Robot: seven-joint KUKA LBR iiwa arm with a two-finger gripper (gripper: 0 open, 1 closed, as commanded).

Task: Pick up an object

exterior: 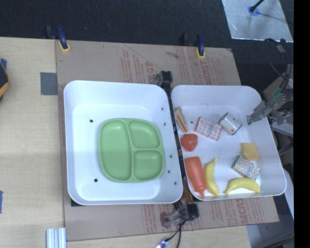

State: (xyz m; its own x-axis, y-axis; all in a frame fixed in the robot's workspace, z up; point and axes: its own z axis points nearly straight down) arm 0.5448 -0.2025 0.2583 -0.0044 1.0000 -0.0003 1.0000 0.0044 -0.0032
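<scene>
2 white bins (72, 138); red cardboard print unreadable; gripper (256, 115) grip state indiscernible.

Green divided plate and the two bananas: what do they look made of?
Green divided plate: likely moulded plastic, matte, uniform colour with soft rounded dividers. Bananas: probably plastic toy fruit, smooth and evenly yellow with a slight sheen; real fruit cannot be ruled out.

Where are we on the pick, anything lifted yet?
Nothing looks picked: the bananas, carrot, tomato and small carton all lie in the right bin. In hand: the claw sits at that bin's right rim, beside the carton, nothing seen in it. The whole pick remains.
</scene>
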